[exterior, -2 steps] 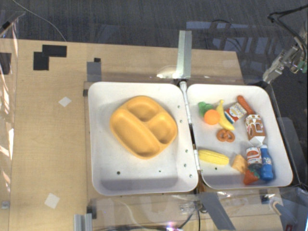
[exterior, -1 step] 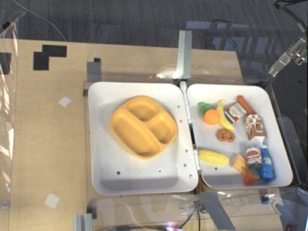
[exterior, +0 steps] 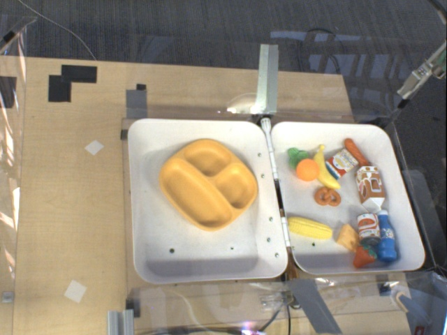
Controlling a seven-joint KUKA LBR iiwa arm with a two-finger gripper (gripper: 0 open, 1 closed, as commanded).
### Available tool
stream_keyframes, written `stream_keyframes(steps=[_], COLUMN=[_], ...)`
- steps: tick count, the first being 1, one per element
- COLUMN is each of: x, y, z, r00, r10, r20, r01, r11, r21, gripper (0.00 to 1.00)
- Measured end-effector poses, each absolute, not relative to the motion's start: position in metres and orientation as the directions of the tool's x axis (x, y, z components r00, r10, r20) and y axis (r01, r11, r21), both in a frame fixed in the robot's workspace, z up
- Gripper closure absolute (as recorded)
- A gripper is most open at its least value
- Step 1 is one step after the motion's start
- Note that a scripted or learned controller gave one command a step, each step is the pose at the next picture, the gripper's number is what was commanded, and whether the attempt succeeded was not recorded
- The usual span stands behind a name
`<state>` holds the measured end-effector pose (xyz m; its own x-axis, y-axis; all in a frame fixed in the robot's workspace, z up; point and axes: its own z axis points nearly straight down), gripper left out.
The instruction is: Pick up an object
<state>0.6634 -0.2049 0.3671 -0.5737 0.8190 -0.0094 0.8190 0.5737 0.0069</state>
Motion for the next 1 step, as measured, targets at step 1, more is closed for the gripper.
stream_keyframes(steps=[1], x=[0.67], y=[-0.2048], z=[0.3782], r00=[-0.373], r10=[0.928], r20=[-0.007], r01=[0.928], r11=[0.373], r21=[0.007], gripper=[1.0])
